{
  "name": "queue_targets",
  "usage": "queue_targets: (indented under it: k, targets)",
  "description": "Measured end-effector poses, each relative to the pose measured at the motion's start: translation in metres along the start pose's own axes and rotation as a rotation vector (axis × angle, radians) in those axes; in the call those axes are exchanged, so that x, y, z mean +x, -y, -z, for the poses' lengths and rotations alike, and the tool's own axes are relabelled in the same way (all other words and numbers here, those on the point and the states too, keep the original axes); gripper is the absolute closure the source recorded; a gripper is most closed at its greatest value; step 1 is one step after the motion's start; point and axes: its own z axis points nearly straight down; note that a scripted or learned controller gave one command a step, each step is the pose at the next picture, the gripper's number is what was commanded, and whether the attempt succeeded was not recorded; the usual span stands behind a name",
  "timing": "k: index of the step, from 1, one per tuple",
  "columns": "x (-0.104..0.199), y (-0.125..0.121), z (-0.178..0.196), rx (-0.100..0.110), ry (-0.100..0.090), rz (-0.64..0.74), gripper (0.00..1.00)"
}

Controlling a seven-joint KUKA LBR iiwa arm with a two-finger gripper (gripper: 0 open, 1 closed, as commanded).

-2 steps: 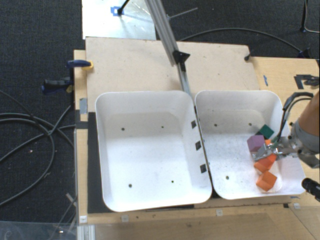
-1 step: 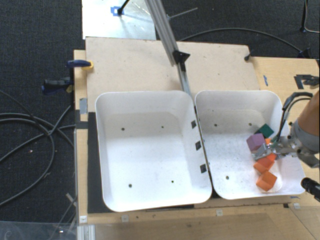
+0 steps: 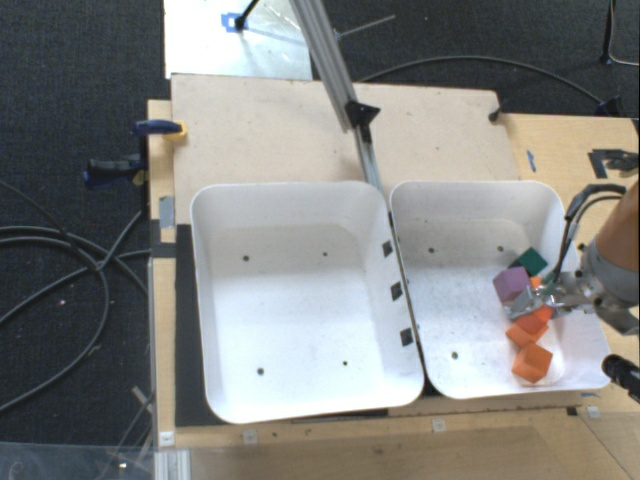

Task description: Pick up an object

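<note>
camera view: we see the gripper [image 3: 537, 303] low in the right bin [image 3: 470, 203], reaching in from the right edge w/ the grey arm [image 3: 612, 268] behind it and a black cable [image 3: 578, 216] looping up over the wrist. we can't tell whether it is released or clenched; the metal tip is too small and tangled w/ the blocks to read.

rel. to the gripper: the purple block [image 3: 510, 283] sits just to its left and slightly above, touching or nearly touching the tip. the dark green block [image 3: 531, 261] is just above it, beside the purple one. an orange block [image 3: 529, 327] lies right below the tip, so close we can't say if they touch. a second orange block [image 3: 532, 363] sits further below that, near the bin's front-right corner. all four blocks cluster tight around the tip; none is clearly lifted, and we can't say any is gripped.

the left bin [image 3: 290, 203] is well apart to the gripper's left, past the divider where the two bins meet. beyond both bins, up and to the left, a slanted metal pole [image 3: 322, 38] crosses the wooden bench [image 3: 260, 128]. far to the left, a blue clamp [image 3: 150, 128] grips the bench edge, and black cables [image 3: 50, 258] lie on the dark floor.
</note>
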Motion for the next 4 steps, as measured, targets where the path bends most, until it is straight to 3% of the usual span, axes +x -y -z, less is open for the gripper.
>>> queue_targets:
  k: [1,2,3,4]
  targets:
    - [0.021,-0.058,-0.035,0.005,-0.003,-0.002,0.00]
    - [0.021,-0.058,-0.025,0.007,-0.003,0.003,1.00]
    - [0.078,-0.048,-0.043,0.012,-0.007,0.004,1.00]
    - [0.144,-0.049,0.062,0.004,-0.007,0.007,1.00]
